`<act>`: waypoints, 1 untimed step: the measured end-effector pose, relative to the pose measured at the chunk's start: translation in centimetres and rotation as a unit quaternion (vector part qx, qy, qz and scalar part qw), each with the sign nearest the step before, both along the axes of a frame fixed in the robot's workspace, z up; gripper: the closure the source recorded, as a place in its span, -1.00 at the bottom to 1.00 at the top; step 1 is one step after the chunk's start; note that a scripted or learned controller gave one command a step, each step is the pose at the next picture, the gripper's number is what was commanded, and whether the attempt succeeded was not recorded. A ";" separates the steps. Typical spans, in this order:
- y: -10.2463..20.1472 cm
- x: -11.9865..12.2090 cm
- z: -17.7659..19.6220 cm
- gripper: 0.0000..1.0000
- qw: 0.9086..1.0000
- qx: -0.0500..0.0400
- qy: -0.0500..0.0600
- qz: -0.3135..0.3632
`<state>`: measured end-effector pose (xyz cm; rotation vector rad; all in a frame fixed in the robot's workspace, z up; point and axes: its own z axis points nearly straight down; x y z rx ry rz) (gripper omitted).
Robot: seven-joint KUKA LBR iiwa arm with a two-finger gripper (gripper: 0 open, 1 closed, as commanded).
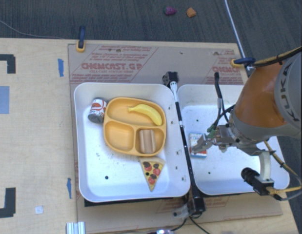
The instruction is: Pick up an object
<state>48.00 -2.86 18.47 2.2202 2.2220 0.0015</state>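
A small white carton [196,146] with blue and red print lies in the right bin [224,182], close to its left wall. My gripper [206,139] hangs low right over the carton's right edge, partly covering it; whether it touches the carton I cannot make out. The grey arm with its orange band [260,99] reaches in from the right and hides much of the right bin's far side.
The left bin [90,172] holds a yellow divided plate [116,135] with a banana [147,112] and a sausage in a bun [147,141], a soda can [96,110] on its side, and a pizza slice [152,172]. Black clamps sit on the ridge between the bins.
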 end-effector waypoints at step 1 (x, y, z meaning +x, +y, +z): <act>0.0 0.0 0.0 -1.00 1.000 0.000 0.000 0.000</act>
